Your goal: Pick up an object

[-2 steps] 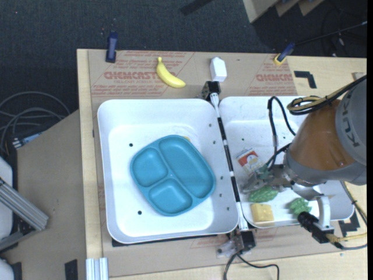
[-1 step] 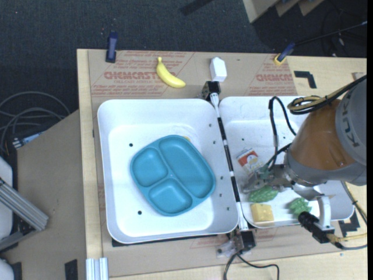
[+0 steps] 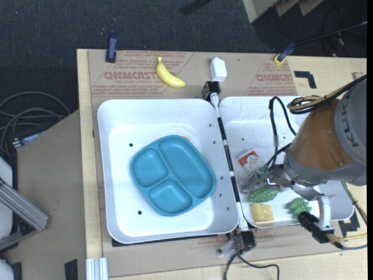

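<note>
Over the right bin (image 3: 245, 111) I see my gripper (image 3: 260, 179) low among small items: a green piece (image 3: 263, 193), a yellow block (image 3: 262, 213), a red-and-white card (image 3: 248, 158). Whether it has closed on anything, I cannot tell. My worry: crowded pieces could make it nudge rather than catch one.
</note>
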`<state>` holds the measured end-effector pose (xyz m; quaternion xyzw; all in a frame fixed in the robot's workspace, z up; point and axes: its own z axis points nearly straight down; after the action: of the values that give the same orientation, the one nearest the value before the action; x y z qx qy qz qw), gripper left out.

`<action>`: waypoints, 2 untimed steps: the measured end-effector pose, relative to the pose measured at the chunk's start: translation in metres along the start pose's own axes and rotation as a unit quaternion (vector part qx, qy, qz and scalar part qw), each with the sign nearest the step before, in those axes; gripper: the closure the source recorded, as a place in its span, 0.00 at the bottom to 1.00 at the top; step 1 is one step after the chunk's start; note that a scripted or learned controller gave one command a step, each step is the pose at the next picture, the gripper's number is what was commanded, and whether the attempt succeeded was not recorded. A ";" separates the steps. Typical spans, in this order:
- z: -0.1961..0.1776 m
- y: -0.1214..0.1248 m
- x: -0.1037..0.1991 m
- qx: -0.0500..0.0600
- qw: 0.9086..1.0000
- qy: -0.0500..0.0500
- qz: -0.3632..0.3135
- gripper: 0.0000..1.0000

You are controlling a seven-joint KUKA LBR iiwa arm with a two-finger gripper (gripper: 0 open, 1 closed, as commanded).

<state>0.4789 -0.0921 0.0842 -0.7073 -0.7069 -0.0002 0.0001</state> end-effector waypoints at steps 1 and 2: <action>0.000 0.000 0.001 0.000 1.000 0.000 0.000 0.00; 0.000 0.000 -0.001 0.000 1.000 0.000 0.000 0.00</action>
<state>0.4789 -0.0930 0.0842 -0.7073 -0.7069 -0.0003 -0.0002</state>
